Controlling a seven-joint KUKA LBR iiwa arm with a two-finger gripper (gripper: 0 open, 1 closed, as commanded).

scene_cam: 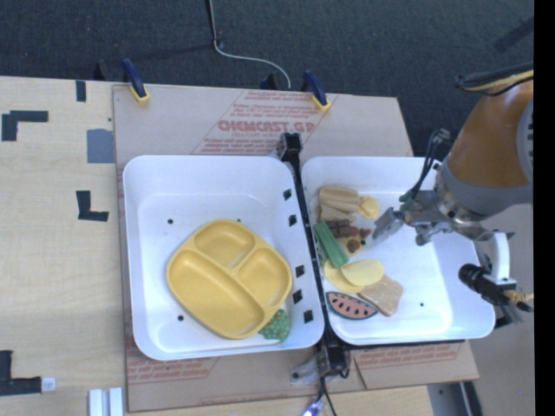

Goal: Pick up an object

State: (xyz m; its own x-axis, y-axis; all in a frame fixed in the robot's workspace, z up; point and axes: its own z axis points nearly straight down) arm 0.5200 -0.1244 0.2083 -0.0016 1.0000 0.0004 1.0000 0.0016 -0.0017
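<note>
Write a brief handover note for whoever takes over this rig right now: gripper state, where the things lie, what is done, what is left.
Gripper: above the right bin, beside the food pile; nothing seen between its fingers.
Things: watermelon slice, bread slice, yellow potato piece in the right bin. Yellow tray and green broccoli in the left bin.
Done: no pick seen.
Left: grasp one object and lift it.

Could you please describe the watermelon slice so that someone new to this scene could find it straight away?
Look in the right-hand white bin, at the pile of toy food along its left wall. The watermelon slice lies at the pile's near end, beside the bread slice: the only red piece, dotted with black seeds.
</note>
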